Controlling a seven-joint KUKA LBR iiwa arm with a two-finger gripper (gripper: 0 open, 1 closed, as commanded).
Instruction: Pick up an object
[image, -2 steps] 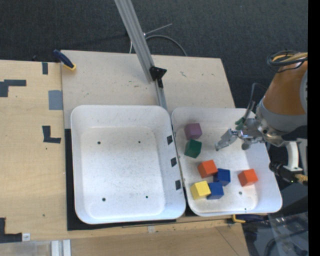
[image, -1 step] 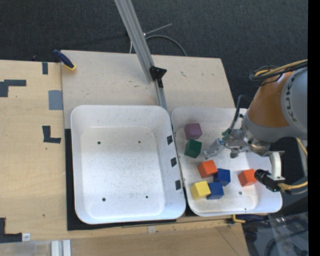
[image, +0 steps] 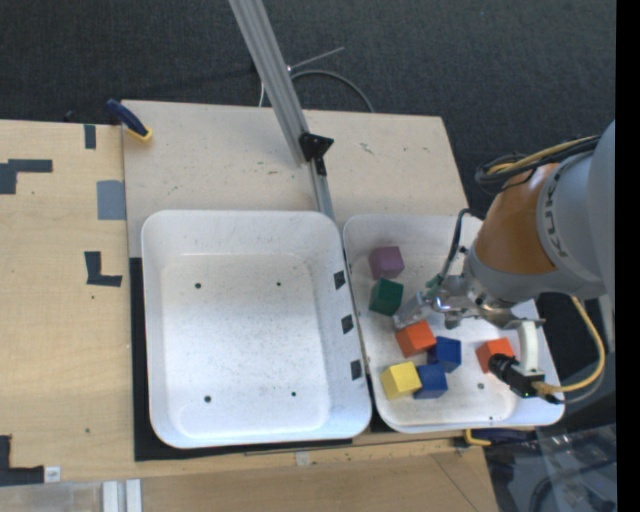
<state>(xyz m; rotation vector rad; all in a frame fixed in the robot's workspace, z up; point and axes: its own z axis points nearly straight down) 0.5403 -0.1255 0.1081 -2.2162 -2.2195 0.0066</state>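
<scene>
Just below tool (image: 432, 303), orange cube (image: 415, 336) (right bin (image: 478, 408)), touching

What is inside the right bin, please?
The right bin holds a purple cube, a green cube, an orange cube, two blue cubes, a yellow cube and another orange piece. The arm covers the bin's right part.

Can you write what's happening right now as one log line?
gripper: low in right white bin | nearest: orange cube, green cube | lifted: nothing seen
</scene>
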